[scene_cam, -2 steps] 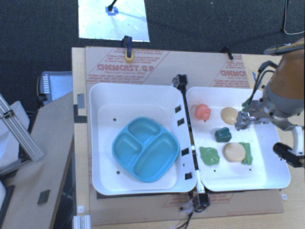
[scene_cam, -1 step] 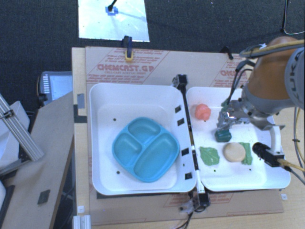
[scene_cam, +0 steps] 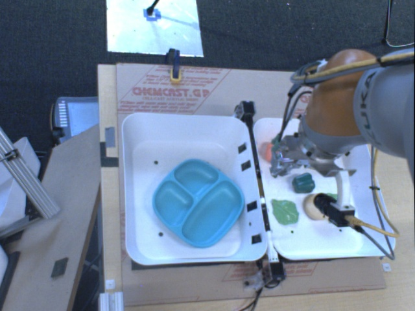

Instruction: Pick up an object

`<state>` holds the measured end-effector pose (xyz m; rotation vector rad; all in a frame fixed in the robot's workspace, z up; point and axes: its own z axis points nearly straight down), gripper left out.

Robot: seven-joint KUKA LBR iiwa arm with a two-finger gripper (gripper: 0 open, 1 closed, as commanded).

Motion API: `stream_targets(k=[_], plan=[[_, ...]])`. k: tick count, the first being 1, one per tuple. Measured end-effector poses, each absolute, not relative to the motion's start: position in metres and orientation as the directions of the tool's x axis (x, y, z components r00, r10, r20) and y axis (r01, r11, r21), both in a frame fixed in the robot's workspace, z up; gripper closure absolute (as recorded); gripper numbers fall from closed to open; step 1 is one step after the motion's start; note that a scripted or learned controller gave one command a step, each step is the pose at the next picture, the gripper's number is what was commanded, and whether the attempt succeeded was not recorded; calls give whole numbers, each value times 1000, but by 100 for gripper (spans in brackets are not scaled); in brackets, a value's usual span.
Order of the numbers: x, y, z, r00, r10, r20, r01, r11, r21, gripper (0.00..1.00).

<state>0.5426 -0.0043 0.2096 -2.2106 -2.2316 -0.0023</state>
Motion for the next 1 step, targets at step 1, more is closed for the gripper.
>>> stream_targets(k=[1], plan=[[551,43,206,-9,1000,1,1000,9,2,100]])
